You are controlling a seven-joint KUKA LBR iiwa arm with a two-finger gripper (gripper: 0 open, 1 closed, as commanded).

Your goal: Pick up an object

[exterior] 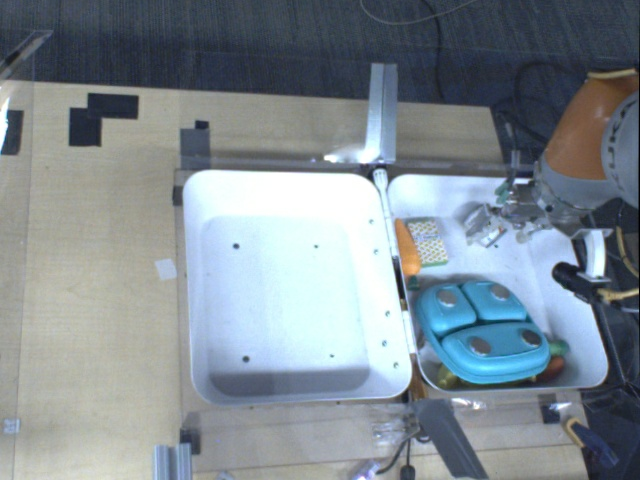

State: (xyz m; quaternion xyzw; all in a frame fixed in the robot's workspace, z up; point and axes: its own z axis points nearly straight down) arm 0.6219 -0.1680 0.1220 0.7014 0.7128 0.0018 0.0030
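In the camera view the end effector hangs over the back of the right bin; whether it is wide or narrow cannot be told. In front of it lies a blue plastic toy, beside it, leftward, a small patterned packet and an orange piece.

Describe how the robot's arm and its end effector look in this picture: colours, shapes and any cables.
The arm enters from the right: a rounded grey body with a broad orange band above the wrist. The end effector is a small cluster of bare silvery metal parts with thin prongs. Black cabling or hose loops beside the wrist, near a white fitting. No markings are legible.
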